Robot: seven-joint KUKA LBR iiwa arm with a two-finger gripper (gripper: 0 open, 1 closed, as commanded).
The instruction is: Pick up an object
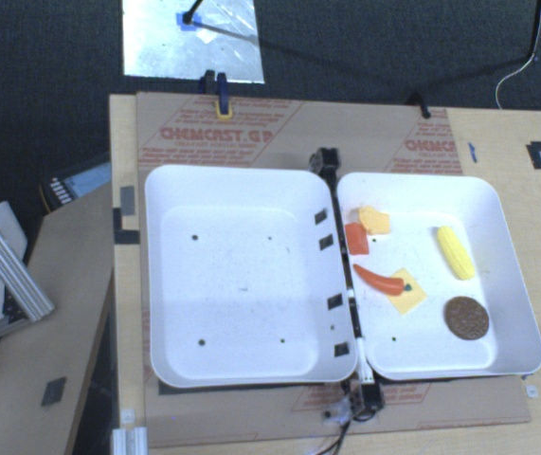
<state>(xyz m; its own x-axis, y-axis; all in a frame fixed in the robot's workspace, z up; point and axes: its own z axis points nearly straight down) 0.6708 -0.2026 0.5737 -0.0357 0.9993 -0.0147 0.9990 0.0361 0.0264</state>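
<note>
Camera view, left to right. Silver aluminium frame rail sits at the far left edge, off the bench. Shiny silver foil sheet lies top left on the dark floor, with a small blue tape patch on it. Brown cardboard sheet lies under both bins, with red print reading "CHEMCAST" at left and again, partly cut off, at right; the letters after it are too blurred to read. Yellow clamp grips its top edge.

Left shallow white plastic bin shows a bare floor with a few dark dots.

Right shallow white plastic bin holds the task objects:
- orange-red block, near the divider
- pale orange chunk, touching it
- red toy chili pepper, lying partly over a flat yellow cheese slice
- yellow toy corn cob, apart
- brown round cookie disc, front right

Gripper spread or pressed together: cannot tell.
</note>
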